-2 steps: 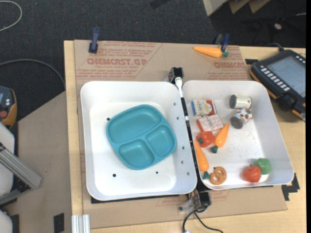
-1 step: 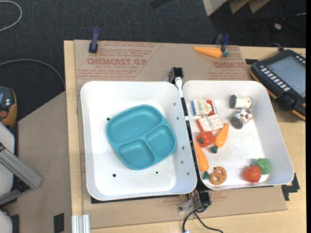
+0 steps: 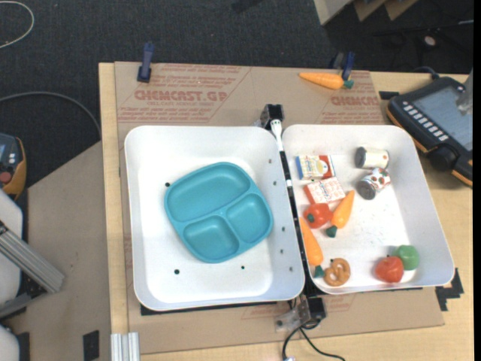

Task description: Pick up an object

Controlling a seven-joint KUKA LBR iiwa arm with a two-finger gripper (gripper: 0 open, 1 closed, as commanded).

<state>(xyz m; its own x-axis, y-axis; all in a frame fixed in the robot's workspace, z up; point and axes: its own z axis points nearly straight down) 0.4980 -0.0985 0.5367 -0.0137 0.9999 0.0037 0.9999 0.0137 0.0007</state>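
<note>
Clamped at 11 o'clock by a blue clip (image 3: 145, 53), presumably to keep the cardboard sheet (image 3: 188, 89) from sliding under the bins. Left bin (image 3: 143, 201) given over to a teal divided plate (image 3: 218, 211), lying flat near the centre, apart from every wall. Right bin (image 3: 425, 179) stocked with the candidates for picking, all toy food. Two small cartons (image 3: 313, 166) at 10 o'clock. Below them a red tomato-like piece (image 3: 317, 216) touching a tilted carrot (image 3: 343, 209). A second carrot (image 3: 310, 245) pushed against the left wall at 8 o'clock, awkward to reach. Pretzel (image 3: 336, 271) at 7 o'clock, just beside that carrot's tip. Two little cans (image 3: 372, 157) on their sides at 1 o'clock, probably prone to rolling. Red fruit (image 3: 389, 269) and green piece (image 3: 408, 256) touching at 5 o'clock, possibly an apple and a lime, too small to say. Stray carrot (image 3: 322, 80) outside on the cardboard at 12 o'clock. Black handheld pendant (image 3: 432, 119) beyond the right rim. Nothing lifted yet; state of the claw impossible to tell.
</note>
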